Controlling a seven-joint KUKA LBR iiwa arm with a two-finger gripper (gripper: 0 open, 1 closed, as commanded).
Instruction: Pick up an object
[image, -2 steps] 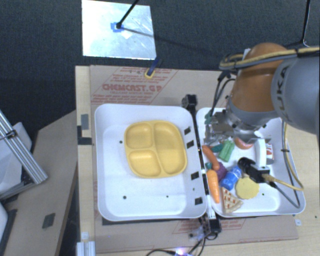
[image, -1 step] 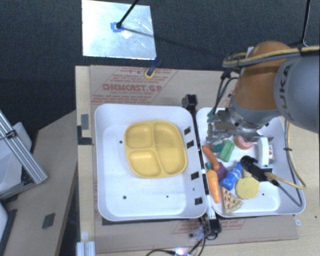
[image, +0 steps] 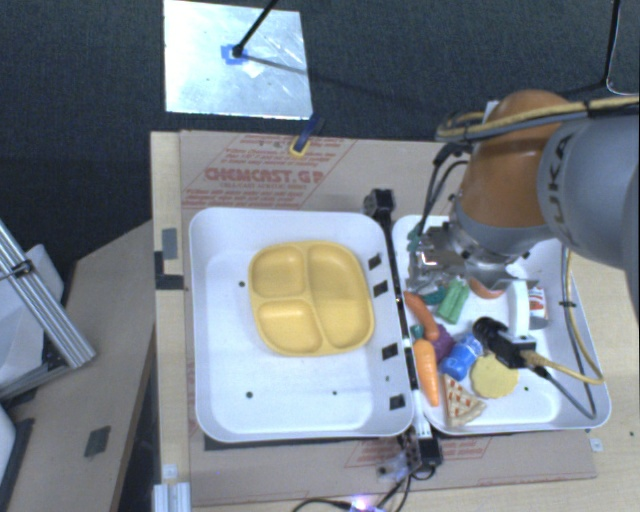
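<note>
Here, the grey and orange arm is reaching in from the right, and its gripper (image: 438, 262) is hanging low over the far left part of the right bin (image: 575, 400). The wrist is covering it from above, so I cannot tell whether it is spread or pressed together, and nothing is showing as pinched in it.

The toys are lying bunched along the left side of that bin. A small green cylinder (image: 455, 301), smooth and pale-ended, is lying tilted just near of the gripper, closest of all to it. Just left of it, a red-orange carrot (image: 419, 311) is slanting toward the dividing wall. A brighter orange carrot (image: 427, 371) is lying nearer, pointing at the near rim. A blue block (image: 462, 356) is sitting just beside that carrot on its right. A flat yellow disc (image: 494, 379) is lying right of the block. A checked pizza slice (image: 462, 404) is resting by the near wall.

In the left bin (image: 215, 400), a yellow plate (image: 310, 298) with three compartments is sitting, well apart from the gripper.
</note>
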